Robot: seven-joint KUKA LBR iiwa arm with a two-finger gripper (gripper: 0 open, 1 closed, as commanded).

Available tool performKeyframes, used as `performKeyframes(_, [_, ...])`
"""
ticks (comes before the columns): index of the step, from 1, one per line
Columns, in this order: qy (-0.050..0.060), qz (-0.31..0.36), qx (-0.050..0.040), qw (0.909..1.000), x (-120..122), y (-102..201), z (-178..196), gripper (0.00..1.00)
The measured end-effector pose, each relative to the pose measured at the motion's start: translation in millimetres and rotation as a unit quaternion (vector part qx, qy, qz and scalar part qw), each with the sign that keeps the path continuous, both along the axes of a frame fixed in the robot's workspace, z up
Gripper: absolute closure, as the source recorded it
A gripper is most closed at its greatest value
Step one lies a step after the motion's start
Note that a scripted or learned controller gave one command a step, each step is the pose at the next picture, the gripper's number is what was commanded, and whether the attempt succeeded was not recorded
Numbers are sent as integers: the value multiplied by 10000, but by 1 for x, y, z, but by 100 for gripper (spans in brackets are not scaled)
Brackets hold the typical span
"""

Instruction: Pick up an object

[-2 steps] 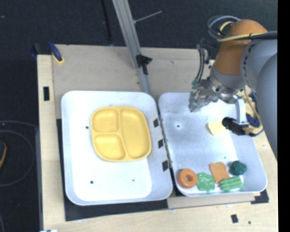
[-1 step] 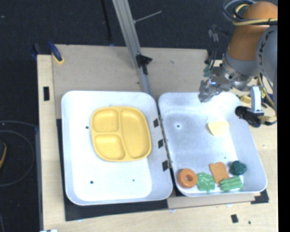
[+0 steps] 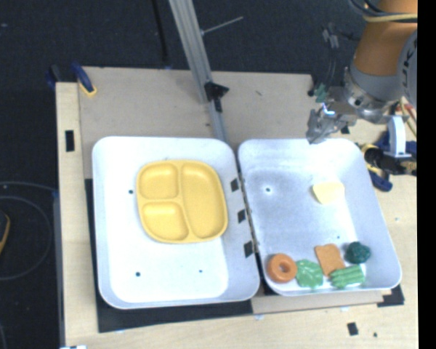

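A pale wooden worktop point(image 3: 145, 100) on dark floor carries two white bins. The left bin point(image 3: 116, 267) holds a yellow divided plate point(image 3: 182, 200). The right bin point(image 3: 291, 173) holds a yellow block point(image 3: 328, 192) mid-right and toy foods point(image 3: 320, 269) along its near edge. The gripper point(image 3: 321, 127) hangs over the far rim; I cannot tell how its jaws stand.

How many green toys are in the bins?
3, all in the right bin's near corner: a light green toy beside the orange ring, a green pod right of it, a dark green toy behind that.

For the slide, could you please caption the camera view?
The gripper hangs over the right bin's far edge; toy foods lie along its near side, a yellow divided plate in the left bin.
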State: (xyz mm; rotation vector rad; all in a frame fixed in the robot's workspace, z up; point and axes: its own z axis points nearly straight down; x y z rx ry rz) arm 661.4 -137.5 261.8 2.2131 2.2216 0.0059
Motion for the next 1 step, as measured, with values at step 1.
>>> performKeyframes(1, [30, 10, 6, 10000, 2, 47, -11, 100])
